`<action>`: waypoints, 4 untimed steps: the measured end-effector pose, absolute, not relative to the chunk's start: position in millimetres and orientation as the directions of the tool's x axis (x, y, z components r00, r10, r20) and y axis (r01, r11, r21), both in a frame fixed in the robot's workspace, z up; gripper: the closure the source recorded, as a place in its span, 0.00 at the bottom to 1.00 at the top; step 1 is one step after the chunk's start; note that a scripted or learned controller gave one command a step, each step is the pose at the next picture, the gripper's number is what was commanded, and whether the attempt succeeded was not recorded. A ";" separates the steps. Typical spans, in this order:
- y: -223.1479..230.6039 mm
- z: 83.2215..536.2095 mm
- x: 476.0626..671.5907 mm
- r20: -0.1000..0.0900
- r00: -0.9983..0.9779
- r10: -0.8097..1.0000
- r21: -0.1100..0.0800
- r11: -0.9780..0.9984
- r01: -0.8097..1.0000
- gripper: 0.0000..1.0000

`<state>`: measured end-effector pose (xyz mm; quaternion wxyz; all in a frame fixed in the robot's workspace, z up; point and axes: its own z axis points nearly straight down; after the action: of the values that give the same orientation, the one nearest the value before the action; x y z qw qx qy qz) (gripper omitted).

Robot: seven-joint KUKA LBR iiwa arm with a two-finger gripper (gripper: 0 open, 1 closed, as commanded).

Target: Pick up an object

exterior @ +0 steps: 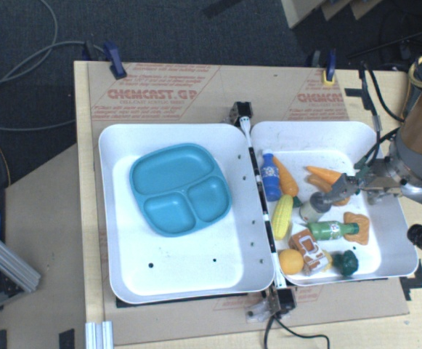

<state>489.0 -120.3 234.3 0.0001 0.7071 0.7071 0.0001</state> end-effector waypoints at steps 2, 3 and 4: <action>-126.0 109.7 488.9 -0.011 0.000 1.000 0.035 0.001 0.999 0.00; -192.0 196.4 567.4 -0.010 0.000 1.000 0.018 0.000 1.000 0.00; -159.3 79.0 575.2 0.003 -0.003 1.000 -0.005 0.003 1.000 0.00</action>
<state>575.2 -159.3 79.0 -0.0028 0.7061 0.7081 -0.0008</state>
